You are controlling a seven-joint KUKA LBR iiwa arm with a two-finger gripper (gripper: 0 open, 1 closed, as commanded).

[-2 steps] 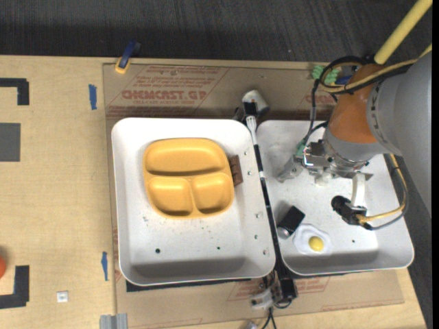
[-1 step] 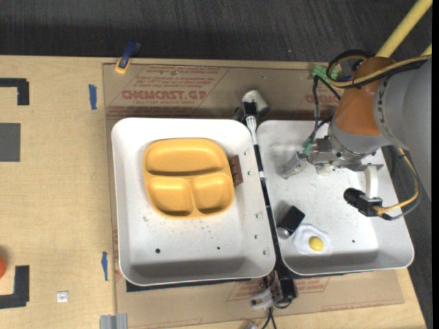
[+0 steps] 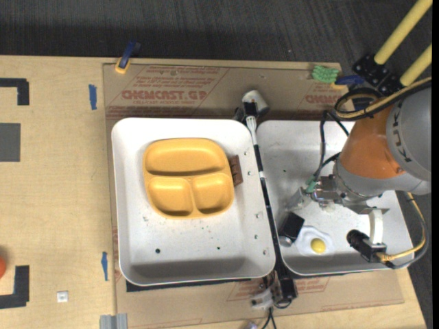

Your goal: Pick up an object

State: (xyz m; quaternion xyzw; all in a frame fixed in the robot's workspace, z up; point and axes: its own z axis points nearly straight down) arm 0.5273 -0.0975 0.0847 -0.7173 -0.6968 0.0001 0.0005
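nothing lifted yet. claw (image 3: pixel 322 196) low in the right bin (image 3: pixel 295 142), state impossible to tell. fried egg toy (image 3: pixel 317 243) just below claw, black block (image 3: pixel 291 225) beside it. grasp left to do.

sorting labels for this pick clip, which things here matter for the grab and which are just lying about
For the job:
- gripper, over the right bin
- small black object
- fried-egg toy
- yellow divided tray in the left bin

Lying about:
- cardboard sheet
- blue tape marks
- green clip
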